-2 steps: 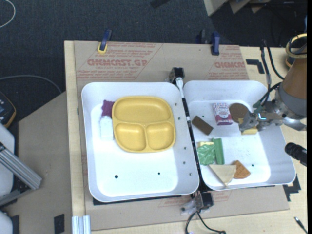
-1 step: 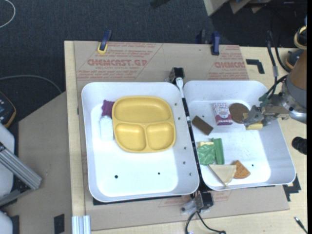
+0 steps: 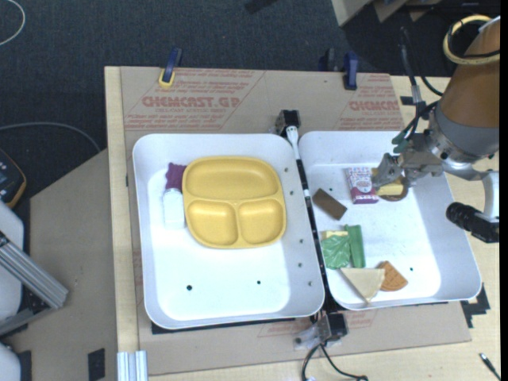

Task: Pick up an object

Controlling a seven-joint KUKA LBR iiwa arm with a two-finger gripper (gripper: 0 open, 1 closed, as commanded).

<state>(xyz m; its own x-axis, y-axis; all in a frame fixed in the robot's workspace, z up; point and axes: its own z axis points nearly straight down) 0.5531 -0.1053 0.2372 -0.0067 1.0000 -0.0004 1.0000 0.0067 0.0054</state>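
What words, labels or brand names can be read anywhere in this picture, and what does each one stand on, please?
"CHEMCAST G P": red print on the brown board under the bins, repeated in rows, clearest behind the left bin.
Same red print behind the right bin: only partly legible.
Small packet in the right bin, by the gripper: printing too small to read.

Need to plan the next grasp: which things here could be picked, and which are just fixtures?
Pickable:
small yellow block by the pincer
red-and-white packet
brown flat rectangle
green foil pouch
cream wedge
orange wedge

Lying about:
yellow divided plastic tray
white bottle with purple cap
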